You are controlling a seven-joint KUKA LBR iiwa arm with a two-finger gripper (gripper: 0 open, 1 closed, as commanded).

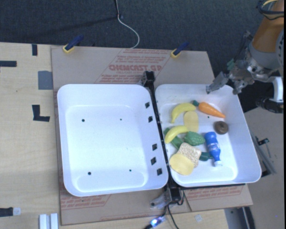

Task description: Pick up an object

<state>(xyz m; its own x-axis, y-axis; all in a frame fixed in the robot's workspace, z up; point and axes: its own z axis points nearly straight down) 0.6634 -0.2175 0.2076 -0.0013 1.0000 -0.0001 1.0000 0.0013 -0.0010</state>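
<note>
Nearest, by the right bin's [245,175] near edge and close to its left wall, lies a flat yellow disc [180,166], with a tan, speckled cracker [190,152] resting partly on its far side. Just right of the cracker a blue bottle [212,148] with a white cap lies on its side, cap toward the near edge. Beyond the cracker sits a dark green, lumpy piece [194,138], touching the bottle's far end. A curved yellow banana [174,133] lies at the green piece's left, against the bin's left wall, and a pale yellow slab [191,120] lies just past it toward the middle. Right of these, apart from the heap, a small brown round thing [221,127] stands alone on the white floor. Farther back a second banana [182,110] arches beside the slab, and an orange carrot [211,109] with a green stub at its left end lies slantwise, pointing toward the right wall. Over the bin's far right corner hangs the gripper [225,88], its two fingers spread apart with nothing between them, just beyond the carrot and not touching it. The left bin [66,97] sits alongside, its wall meeting the right bin's. Both rest on a cardboard sheet [128,66], held at its far edge by two clamps [72,43].
</note>
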